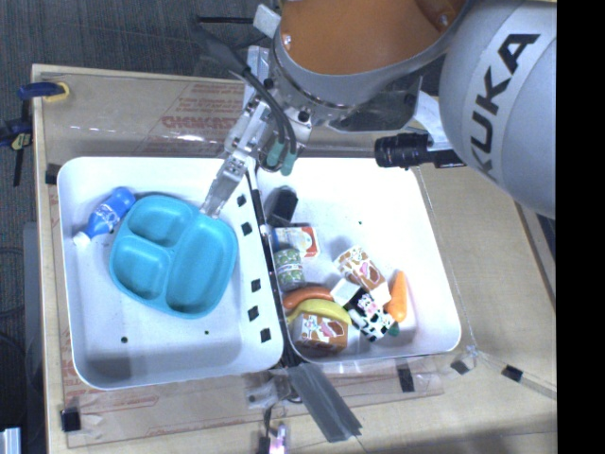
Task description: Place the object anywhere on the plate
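Looking down on your bench, you have two shallow white plastic bins side by side, glossy, with rounded corners. Left bin: a blue plastic plate, three compartments, smooth, rounded outline. Just behind its upper left edge lies a blue and white bottle, on its side, touching the plate rim or nearly so.

Right bin: a cluster of toy groceries toward the near side. A yellow banana, curved, lies across a reddish-brown round item with a printed label. Beside them a black-and-white cow-patterned piece, a small printed carton, and an orange carrot standing against the cluster's right side. A small can and a red and white box sit against the divider; their print is too small to read. A black object lies farther back in the same bin.

Writing: "KUKA" in black on the grey arm casing. Red reversed print shows on the clear sheet behind the bins; you cannot read it.

Gripper: metal fingers, slender, slanting down-left, tips at the plate's upper right rim over the divider side of the left bin. The fingers look drawn together, with nothing visible between them. Objects for the task sit in the right bin, none on the plate.
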`<state>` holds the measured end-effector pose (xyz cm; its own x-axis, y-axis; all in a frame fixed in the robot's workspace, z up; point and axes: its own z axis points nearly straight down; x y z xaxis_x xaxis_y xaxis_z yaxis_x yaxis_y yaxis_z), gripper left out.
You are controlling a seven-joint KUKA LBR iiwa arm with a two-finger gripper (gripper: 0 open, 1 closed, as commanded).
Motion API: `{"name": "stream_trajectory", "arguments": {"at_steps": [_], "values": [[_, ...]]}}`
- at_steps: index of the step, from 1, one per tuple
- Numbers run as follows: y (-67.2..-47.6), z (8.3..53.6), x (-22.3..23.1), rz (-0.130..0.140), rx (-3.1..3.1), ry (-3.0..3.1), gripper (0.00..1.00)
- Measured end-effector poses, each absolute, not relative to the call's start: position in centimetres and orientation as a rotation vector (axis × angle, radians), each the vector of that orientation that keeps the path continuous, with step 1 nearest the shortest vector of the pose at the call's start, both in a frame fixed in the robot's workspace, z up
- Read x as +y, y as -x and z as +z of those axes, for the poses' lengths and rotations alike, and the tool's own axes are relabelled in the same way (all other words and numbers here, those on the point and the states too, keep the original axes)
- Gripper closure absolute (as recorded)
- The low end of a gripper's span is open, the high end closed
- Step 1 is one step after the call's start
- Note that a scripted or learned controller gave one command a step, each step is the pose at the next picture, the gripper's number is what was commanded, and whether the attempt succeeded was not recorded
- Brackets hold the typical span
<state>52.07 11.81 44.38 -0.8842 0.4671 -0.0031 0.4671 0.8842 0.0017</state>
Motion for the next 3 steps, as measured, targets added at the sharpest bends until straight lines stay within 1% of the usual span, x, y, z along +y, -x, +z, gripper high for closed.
{"name": "stream_trajectory", "arguments": {"at_steps": [1, 2, 3], "values": [[-52.1, 45.5, 12.1, 0.001, 3.048, -0.741, 1.00], [-49.8, 32.7, 21.9, -0.003, 3.013, -0.890, 1.00], [-47.6, 22.4, 21.7, -0.005, 2.924, -1.153, 1.00]]}}
